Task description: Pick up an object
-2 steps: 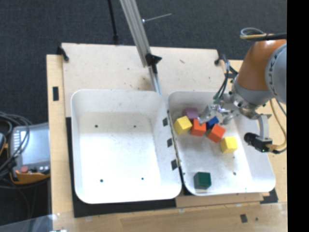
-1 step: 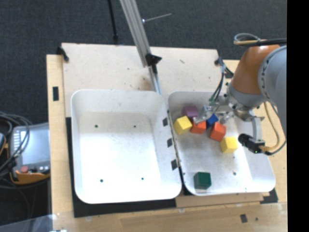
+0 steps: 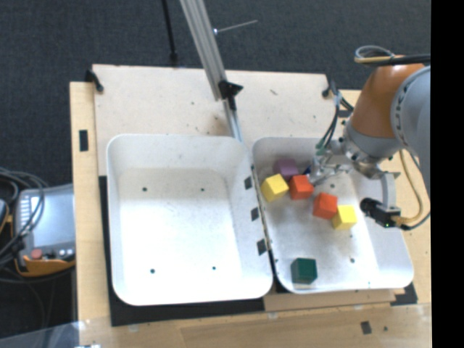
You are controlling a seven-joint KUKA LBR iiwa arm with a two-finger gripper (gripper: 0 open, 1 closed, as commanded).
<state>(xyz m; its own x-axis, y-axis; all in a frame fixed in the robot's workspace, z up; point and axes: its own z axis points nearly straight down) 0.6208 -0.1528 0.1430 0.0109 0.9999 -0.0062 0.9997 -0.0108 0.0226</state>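
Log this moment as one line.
gripper over right bin | beside orange cube | nothing seen held | green cube apart

Right bin [image 3: 391, 267]: purple block [image 3: 288, 167], two yellow cubes [image 3: 275, 187] [image 3: 344, 217] and two orange cubes [image 3: 301, 187] [image 3: 325, 206] clustered at upper centre; green cube [image 3: 304, 270] at lower edge.

The arm [image 3: 406, 104] is a thick, rounded tube with a smooth grey shell, and a broad orange band [image 3: 377, 104] wraps it just above the wrist. Below the band sits a grey wrist collar [image 3: 366, 154], from which a small metal gripper assembly [image 3: 324, 167] of pale, thin parts sticks out. Thin cables [image 3: 417, 194] loop along the wrist, one pale loop [image 3: 373, 51] arches over the band, and a small black module [image 3: 378, 210] hangs off the side.
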